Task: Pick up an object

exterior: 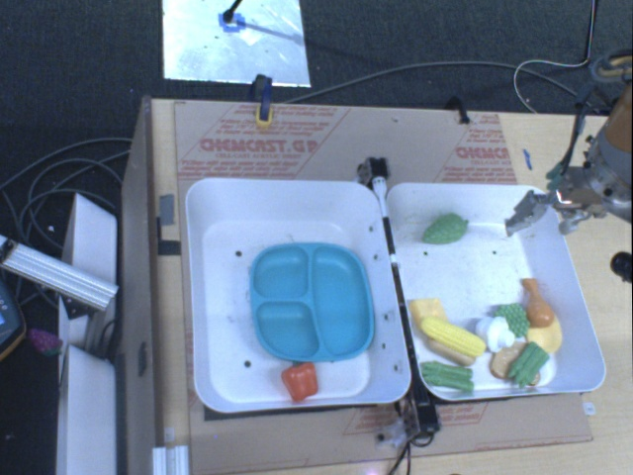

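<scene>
Camera view showed the pincer (535,212) at the right bin's (584,295) two o'clock; whether it was spread could not be told. Lettuce (446,229) lay alone near twelve: recommended descending squarely over it.

The arm (603,166) was cut off by the right edge of the view, so only its wrist end showed beside the right bin (579,295). The gripper (522,216) hung over that bin's upper right corner, too blurred to tell how its fingers stood. In the bin's lower right corner, a heap of toy food (504,339) overlapped, hiding parts of each piece; a small white item (492,330) there was too small to identify. Left of the left bin (198,295), a dark device (8,315) was cut off by the view's left edge.
</scene>
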